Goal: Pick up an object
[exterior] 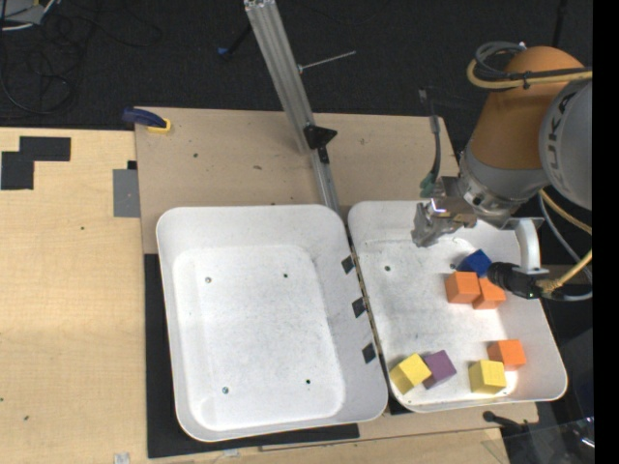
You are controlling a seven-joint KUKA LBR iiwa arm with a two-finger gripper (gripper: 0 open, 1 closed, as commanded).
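Cubes orange, blue, yellow, purple fill right bin; gripper state unclear.

Even overhead light; bins bright, background dark; slightly soft focus.

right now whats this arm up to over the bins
The grey and orange arm reaches in from the right, its gripper low over the far end of the right bin. Nothing shows between its fingers. Orange, blue, yellow and purple blocks still lie in that bin.
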